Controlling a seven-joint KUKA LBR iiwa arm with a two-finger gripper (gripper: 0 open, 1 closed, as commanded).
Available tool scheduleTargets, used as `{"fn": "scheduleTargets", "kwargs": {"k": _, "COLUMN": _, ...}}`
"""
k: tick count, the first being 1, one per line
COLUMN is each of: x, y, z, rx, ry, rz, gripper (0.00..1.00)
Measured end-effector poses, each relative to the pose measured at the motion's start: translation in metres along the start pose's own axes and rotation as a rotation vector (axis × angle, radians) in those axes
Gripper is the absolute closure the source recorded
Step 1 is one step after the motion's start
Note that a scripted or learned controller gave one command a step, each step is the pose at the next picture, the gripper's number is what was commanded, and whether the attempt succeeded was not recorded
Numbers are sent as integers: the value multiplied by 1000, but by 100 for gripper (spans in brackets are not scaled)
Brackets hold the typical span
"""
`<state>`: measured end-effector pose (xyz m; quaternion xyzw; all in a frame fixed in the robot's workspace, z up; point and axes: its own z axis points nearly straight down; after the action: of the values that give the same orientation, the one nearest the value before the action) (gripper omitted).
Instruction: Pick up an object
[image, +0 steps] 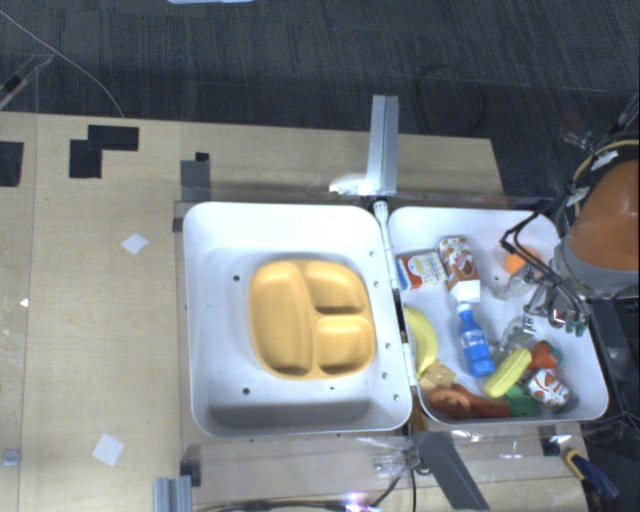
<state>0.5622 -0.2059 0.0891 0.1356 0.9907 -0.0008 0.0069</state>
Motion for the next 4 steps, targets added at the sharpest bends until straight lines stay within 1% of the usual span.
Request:
{"fn": "scheduleTargets", "kwargs": {"k": 1, "x": 23, "y": 24, "z": -1, "rx": 0, "ry": -1, "rz": 190, "gripper": 0}}
{"fn": "scheduleTargets", "kwargs": {"k": 2, "x": -88, "y": 36, "z": 1, "rx": 0, "ry": 5, "rz": 446, "gripper": 0}}
{"fn": "scheduleTargets", "kwargs": {"k": 3, "x": -92, "y": 38, "z": -14, "rx": -2, "ry": -10, "rz": 438, "gripper": 100}}
{"fn": "scheduleTargets", "kwargs": {"k": 4, "x": -90, "y": 39, "z": -12, "rx": -2, "ry": -3, "rz": 438, "gripper": 0}}
